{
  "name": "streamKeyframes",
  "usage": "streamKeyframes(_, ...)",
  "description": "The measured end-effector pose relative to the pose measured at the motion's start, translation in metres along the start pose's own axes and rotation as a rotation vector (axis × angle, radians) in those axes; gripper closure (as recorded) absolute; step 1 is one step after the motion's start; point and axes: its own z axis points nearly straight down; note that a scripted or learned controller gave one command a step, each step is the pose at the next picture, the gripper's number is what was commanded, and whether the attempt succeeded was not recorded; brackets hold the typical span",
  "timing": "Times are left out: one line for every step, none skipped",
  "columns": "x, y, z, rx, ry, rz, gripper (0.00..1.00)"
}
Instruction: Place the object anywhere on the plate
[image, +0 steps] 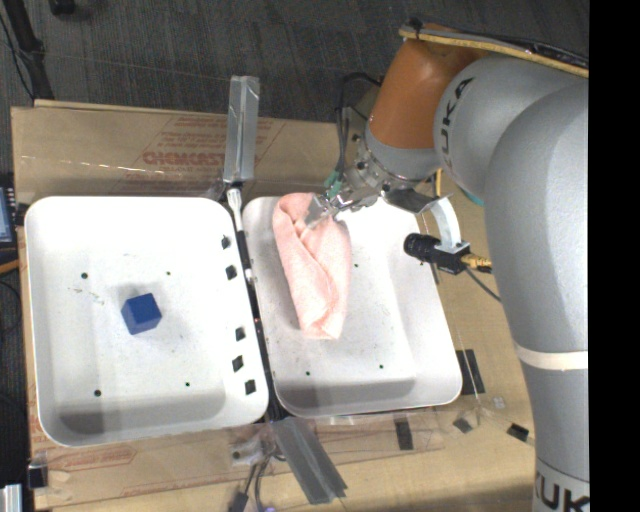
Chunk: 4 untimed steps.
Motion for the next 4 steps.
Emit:
streamKeyframes(0.001,0.001,-0.016,-0.001,-0.001,-0.007,1.0)
streamKeyframes(0.05,0.014,-0.022,0.002,0.0,-0.414,1.0)
streamKeyframes(0.097,0.029,-0.026,0.003,0.0,-0.819,1.0)
streamKeyframes(0.143,0.042,-0.026,0.003,0.001,-1.224,1.0)
